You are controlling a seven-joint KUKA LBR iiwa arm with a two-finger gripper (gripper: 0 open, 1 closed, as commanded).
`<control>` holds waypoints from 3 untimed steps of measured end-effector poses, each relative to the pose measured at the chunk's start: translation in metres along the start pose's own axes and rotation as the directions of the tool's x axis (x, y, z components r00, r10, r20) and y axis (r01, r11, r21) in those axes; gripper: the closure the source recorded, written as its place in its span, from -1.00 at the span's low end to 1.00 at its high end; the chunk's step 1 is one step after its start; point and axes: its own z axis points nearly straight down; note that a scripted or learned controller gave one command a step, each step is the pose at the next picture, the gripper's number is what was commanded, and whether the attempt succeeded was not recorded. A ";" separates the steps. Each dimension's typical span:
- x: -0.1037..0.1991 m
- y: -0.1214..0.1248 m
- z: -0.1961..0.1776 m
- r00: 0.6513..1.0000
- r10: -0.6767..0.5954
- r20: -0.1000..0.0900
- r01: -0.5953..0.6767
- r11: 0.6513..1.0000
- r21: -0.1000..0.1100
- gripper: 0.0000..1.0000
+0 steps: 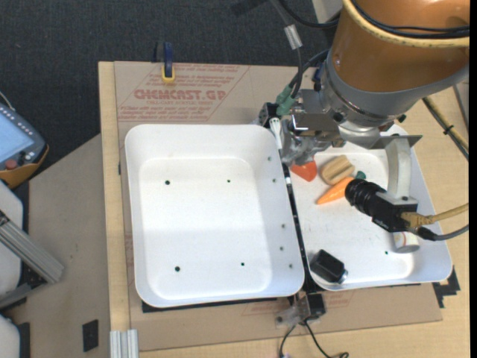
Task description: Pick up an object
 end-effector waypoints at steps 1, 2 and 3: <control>0.064 0.000 -0.039 1.000 -0.006 -0.001 0.006 1.000 0.003 1.00; 0.079 0.001 -0.096 1.000 0.000 0.000 0.000 1.000 0.002 1.00; 0.079 0.000 -0.093 1.000 0.001 0.003 -0.001 1.000 0.008 -1.00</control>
